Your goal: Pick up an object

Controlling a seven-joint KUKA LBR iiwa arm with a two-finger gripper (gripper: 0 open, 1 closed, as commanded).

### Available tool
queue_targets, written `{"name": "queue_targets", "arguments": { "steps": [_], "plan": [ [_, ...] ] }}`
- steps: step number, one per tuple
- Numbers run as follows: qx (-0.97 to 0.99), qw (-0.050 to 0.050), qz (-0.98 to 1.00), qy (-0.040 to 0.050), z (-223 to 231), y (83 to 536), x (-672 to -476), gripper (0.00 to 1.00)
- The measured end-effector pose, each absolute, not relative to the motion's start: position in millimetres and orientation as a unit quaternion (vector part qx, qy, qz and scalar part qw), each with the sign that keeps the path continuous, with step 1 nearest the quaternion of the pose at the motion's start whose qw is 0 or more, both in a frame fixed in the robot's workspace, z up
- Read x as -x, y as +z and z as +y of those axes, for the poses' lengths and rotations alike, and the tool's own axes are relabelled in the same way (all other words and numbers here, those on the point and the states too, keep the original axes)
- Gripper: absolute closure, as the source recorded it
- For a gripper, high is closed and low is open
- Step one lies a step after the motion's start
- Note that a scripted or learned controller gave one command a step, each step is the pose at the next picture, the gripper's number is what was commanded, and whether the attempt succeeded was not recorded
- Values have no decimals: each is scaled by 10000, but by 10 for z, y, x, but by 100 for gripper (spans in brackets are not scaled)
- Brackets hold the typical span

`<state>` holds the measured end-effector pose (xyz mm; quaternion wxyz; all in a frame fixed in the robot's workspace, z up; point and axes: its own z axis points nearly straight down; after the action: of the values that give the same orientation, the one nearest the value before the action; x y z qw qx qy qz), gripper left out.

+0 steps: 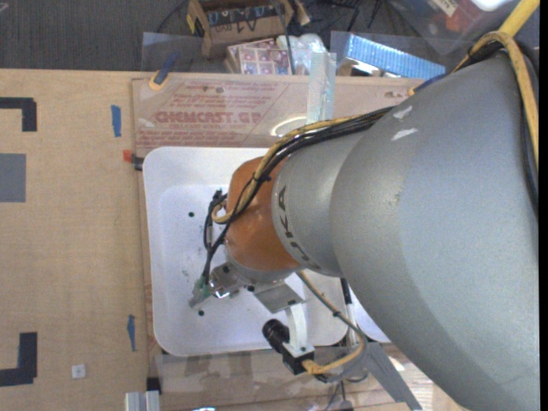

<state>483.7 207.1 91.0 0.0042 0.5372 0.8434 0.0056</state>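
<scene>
The grey arm with its orange band (257, 221) reaches over the left white bin (171, 229) and hides most of it. My gripper (212, 289) hangs low over the middle of this bin, seen from above and largely covered by the wrist. A small greenish thing (200, 294) shows at the gripper's left tip; I cannot tell whether it is held or lies on the bin floor. A few tiny dark specks (190, 215) dot the bin floor to the left of the gripper.
The bench's wooden surface (68, 229) lies to the left of the bin, with blue tape marks (116, 120). A brown cardboard sheet (214, 114) borders the bin at the back. The arm covers the right bin.
</scene>
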Motion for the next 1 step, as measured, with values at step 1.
{"name": "queue_targets", "arguments": {
  "steps": [1],
  "plan": [
    [-5401, 45, 8415, 84, 2060, 1020, -4858, 100]
  ]
}}
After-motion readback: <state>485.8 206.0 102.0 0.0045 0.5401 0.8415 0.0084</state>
